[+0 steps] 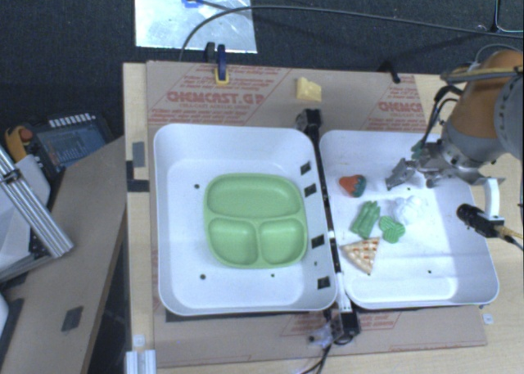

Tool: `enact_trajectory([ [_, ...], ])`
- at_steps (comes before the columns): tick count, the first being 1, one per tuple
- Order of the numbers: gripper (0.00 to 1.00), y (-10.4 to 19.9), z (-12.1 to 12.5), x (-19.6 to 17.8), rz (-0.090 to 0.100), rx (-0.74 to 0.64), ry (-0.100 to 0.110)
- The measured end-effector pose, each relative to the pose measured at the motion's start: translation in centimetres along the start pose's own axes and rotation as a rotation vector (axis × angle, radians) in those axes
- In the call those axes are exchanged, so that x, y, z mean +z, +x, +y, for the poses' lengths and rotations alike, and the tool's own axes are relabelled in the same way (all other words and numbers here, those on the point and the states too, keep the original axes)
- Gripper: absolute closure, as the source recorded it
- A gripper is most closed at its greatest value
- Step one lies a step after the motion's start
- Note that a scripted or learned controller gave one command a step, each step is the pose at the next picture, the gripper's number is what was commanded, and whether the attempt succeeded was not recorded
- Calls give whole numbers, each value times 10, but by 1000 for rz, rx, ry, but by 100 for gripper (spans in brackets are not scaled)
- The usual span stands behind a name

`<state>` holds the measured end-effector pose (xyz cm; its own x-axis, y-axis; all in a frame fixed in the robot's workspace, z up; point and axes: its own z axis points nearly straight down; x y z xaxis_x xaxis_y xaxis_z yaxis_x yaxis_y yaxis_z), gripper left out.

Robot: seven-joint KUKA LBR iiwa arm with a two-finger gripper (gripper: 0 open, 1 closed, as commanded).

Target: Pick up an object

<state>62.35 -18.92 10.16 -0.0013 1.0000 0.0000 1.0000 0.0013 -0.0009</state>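
Note:
The right bin (467,270) holds several toy foods: a red strawberry with a green top (353,185), a green pod (365,218), a smaller green piece (391,230), a pizza slice (362,254) and a pale white item (411,205). My gripper (407,173) hangs low over the bin's back half, just above and behind the white item and to the right of the strawberry. The grey arm with its orange band (485,114) comes in from the right. Nothing can be seen held in the gripper.
The left bin (176,159) carries a green divided plate (254,221). A black divider (321,200) runs between the bins. A yellow wedge (309,88) and a blue-yellow clamp (219,65) lie on the board behind them.

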Motion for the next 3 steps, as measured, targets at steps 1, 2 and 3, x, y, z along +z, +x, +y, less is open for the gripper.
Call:
enact_trajectory([
  [1, 0, 0, 1, 17, -1, -1, -2],
  [2, 100, 0, 2, 5, -2, -2, -7],
  [3, 100, 5, -5, -48, -2, -2, -7],
])
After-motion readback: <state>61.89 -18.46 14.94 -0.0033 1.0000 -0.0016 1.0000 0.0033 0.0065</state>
